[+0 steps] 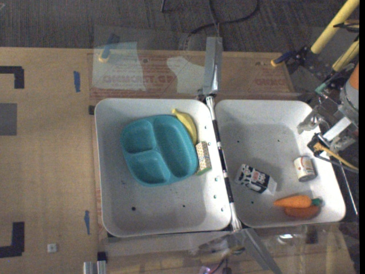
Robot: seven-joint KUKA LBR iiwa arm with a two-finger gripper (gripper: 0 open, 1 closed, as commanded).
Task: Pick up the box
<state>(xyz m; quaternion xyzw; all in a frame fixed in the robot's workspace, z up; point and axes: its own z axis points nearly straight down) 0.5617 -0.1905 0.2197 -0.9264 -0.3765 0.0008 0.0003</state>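
Carrot (296, 204) was the closest thing to the lens, lying just right of the box (255, 180) and a bit nearer the front rim. The box itself, the little black-and-white cow-print carton, was flat on the floor of the right bin (268, 105), tilted so its long side ran down toward the carrot. A small can (305, 168) stood further right of the box, slightly behind the carrot. The gripper (326, 135) hung well right of the box and up toward the back, over the bin's far edge, with the can roughly between them. It wasn't touching anything, and honestly I couldn't tell whether it was open or closed from that angle. So the pick looked not yet started to me. If I were tuning this, I'd come over above the can rather than sweep through it, turn the wrist to squeeze across the box's short side, and drop straight down on its middle. The side of the box facing the carrot is the tight one, so I'd watch that. It's light cardboard, so it'd probably skid if clipped on a corner. Left of the box, over the divider, the left bin (148, 221) held a teal plate (159, 150), a banana (187, 123) and a small tan block (203, 156), all out of the way. Left of that was just bare desk (45, 170).
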